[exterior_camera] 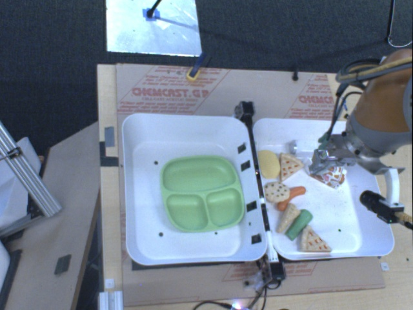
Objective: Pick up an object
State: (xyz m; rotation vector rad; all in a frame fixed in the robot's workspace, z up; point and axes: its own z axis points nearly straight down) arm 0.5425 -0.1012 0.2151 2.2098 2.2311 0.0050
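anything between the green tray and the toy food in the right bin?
Camera view: only the black-clipped divider where the bins meet lies between green tray and toy food.

Pale green tray (197, 192) in white left bin (139, 173). In the right bin beside it: yellow piece (268, 164), orange carrot (294, 193), dark green piece (299, 224).

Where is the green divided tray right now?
The green divided tray lies in the left white bin, near its middle, apart from the toy food in the right bin.
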